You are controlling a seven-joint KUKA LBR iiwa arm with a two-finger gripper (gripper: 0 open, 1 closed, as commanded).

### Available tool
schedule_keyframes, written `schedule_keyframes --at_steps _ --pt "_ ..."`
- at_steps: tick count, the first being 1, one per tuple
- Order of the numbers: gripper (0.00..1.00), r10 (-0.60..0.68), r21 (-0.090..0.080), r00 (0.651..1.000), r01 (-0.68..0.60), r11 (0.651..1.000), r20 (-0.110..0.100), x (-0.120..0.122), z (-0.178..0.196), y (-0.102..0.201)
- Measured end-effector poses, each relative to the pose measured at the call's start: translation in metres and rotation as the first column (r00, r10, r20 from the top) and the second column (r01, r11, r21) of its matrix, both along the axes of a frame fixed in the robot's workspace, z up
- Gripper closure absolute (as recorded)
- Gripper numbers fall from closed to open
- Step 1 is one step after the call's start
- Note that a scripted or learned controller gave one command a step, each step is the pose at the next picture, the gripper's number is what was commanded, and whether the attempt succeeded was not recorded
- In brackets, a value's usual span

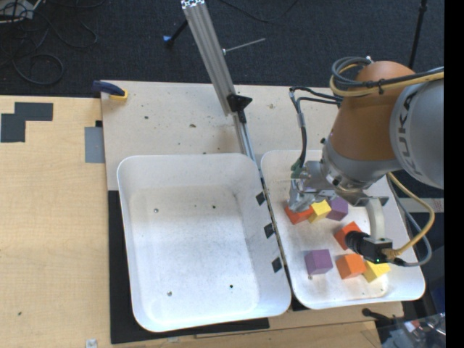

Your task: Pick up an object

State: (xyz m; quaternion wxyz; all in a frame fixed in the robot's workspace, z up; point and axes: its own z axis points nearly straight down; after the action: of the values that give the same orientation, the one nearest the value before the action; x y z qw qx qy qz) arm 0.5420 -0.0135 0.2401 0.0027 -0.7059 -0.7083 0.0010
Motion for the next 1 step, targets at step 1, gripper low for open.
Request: schedule_keyframes --at_steps 1 --pt "1.00 0.001 -0.001 1.000 -0.001 1.000 0.001 0.0074 -0.0062 0.0504"
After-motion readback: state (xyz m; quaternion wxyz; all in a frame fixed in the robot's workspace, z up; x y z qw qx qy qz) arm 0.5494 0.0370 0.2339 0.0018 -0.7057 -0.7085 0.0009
